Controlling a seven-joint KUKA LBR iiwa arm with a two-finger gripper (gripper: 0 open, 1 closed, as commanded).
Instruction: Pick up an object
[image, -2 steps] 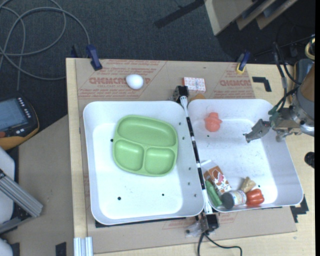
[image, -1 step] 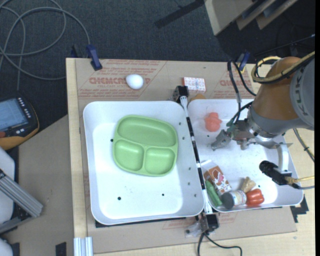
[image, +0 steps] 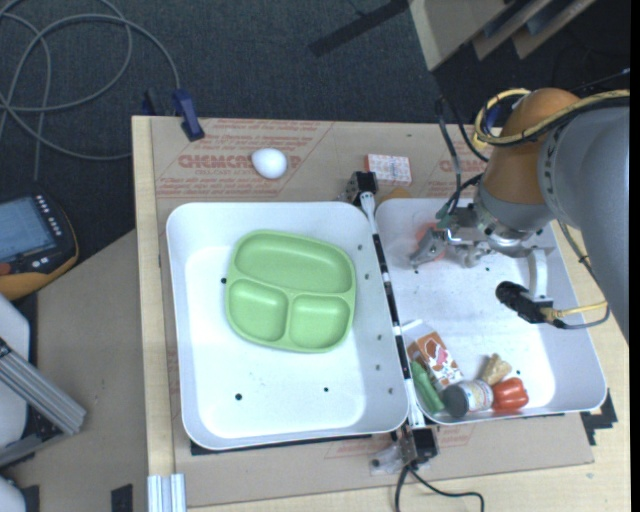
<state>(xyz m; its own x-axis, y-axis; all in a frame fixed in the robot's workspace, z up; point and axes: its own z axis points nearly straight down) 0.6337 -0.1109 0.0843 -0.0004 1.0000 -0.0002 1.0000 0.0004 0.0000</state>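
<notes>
Heaped in the right bin's near corner lie small objects, overlapping and hard to separate. Above the bin's far end hangs the hand, perhaps empty; its fingers blur, so I cannot tell their spread. A green tray sits in the left bin.

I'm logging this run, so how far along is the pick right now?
Nothing looks picked yet. The objects lie heaped in the near corner of the right bin. The tool is low over that bin's far end, away from the heap. Whether it grips anything cannot be told. Left: reach an object, close on it, lift.
</notes>
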